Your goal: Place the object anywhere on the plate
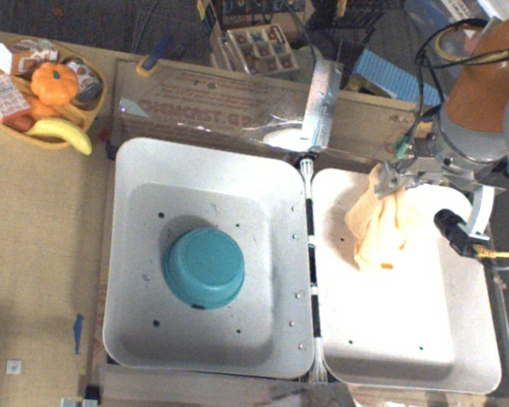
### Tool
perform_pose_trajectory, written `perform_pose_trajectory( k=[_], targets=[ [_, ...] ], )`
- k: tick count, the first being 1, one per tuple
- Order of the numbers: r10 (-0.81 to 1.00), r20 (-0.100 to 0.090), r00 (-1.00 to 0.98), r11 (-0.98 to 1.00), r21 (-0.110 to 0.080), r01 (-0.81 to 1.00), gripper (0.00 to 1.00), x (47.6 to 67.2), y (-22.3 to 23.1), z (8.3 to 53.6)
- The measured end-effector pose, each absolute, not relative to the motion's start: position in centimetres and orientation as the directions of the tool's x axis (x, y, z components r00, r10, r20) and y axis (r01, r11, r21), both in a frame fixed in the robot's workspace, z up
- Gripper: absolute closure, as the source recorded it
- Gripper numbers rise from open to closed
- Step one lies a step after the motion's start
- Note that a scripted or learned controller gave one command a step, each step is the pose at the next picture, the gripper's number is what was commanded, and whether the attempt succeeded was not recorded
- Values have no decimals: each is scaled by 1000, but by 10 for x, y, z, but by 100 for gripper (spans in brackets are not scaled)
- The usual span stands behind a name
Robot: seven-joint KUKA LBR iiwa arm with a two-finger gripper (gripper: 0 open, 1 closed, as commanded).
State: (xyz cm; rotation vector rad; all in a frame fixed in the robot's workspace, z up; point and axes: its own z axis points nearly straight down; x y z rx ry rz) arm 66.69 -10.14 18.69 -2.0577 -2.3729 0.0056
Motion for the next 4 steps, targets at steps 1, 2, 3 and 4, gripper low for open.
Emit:
perform_pose_trajectory(
  k=[1,2,3,4],
  targets=[
    [990,-1,-143,143,-2,990,100,667,-101,221],
    [857,3,-515,515,-4,857,100,642,-53,210],
    [593,3,-805,805,-1,593,100,616,-15,218],
    [240,3,-971,971,1,240,100,603,22,223]
  ],
)
